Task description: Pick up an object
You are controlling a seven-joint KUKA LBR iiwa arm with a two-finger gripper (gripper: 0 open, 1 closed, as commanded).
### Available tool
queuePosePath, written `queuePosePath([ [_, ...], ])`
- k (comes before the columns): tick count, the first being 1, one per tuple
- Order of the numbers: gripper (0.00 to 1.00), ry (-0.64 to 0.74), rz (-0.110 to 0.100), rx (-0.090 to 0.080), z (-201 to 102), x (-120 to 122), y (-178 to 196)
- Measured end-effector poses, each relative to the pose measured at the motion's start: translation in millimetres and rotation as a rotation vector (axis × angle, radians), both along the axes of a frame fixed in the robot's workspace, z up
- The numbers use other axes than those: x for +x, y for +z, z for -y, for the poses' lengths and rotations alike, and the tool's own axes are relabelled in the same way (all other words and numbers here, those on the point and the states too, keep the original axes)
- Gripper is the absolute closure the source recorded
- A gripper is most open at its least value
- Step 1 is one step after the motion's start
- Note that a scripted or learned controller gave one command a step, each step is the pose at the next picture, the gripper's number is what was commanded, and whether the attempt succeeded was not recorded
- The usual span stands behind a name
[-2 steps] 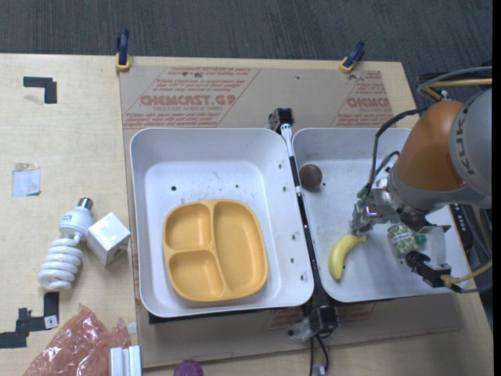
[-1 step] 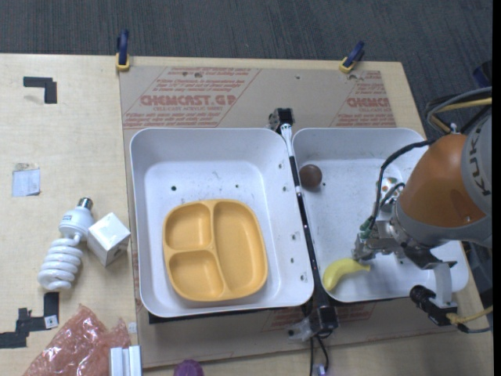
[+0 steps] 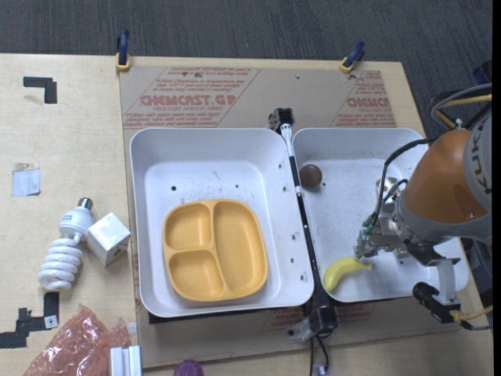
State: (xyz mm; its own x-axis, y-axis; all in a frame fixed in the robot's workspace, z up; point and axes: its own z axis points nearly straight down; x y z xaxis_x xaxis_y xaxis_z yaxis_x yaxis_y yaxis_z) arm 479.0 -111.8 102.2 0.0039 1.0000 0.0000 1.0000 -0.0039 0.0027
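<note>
A yellow banana [image 3: 343, 272] lies near the front left corner of the right bin [image 3: 344, 151]. A small brown ball [image 3: 311, 176] rests at the bin's back left. My gripper [image 3: 368, 246] hangs low in the right bin, just right of and above the banana's upper end. The arm's orange band and wrist hide much of the gripper from above. A yellow divided plate [image 3: 214, 249] sits in the left bin [image 3: 196, 151].
On the bench left of the bins lie a white spiral bulb [image 3: 64, 253], a small white cube [image 3: 108, 238] and a pink mesh bag [image 3: 74, 341]. Cables trail at the right bin's right side.
</note>
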Motion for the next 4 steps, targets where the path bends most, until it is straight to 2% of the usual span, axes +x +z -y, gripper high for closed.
queuePosePath([
  [1,1.0,0.004,-0.002,0.0,-19.0,64.2,2.3],
  [2,1.0,0.004,-0.002,-0.001,55.6,70.2,18.6],
  [3,1.0,0.009,-0.002,0.009,105.3,101.3,-8.7],
  [4,1.0,0.006,-0.002,-0.002,67.8,154.7,47.6],
])
